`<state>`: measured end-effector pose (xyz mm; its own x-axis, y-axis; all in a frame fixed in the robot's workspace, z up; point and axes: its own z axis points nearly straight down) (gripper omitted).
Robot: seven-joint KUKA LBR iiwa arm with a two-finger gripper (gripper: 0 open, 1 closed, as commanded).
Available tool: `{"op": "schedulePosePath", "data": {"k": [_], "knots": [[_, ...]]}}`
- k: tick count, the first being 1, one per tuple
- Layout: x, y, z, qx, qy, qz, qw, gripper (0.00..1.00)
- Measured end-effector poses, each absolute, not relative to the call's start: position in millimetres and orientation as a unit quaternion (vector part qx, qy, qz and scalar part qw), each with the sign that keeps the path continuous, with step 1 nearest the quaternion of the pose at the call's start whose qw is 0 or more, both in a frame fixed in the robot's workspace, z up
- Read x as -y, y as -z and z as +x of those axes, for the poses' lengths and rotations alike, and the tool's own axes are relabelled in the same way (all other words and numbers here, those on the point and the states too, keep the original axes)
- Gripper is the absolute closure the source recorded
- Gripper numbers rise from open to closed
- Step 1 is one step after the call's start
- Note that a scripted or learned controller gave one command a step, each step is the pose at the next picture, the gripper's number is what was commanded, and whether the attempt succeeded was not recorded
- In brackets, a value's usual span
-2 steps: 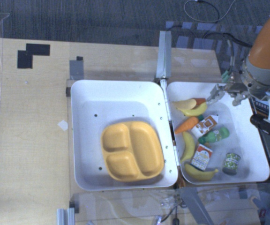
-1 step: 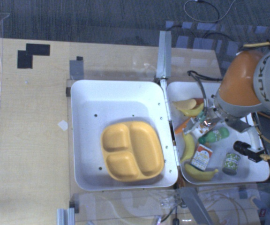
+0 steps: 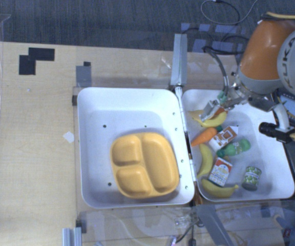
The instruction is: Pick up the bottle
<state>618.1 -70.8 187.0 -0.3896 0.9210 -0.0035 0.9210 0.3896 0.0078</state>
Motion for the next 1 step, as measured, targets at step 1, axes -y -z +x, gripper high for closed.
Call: {"op": "schedulePosePath", "data": {"k": [1], "knots": [[101.0,-152.0,487.7,-0.8,-0.0009,0.6,0.001,0.0]]}}
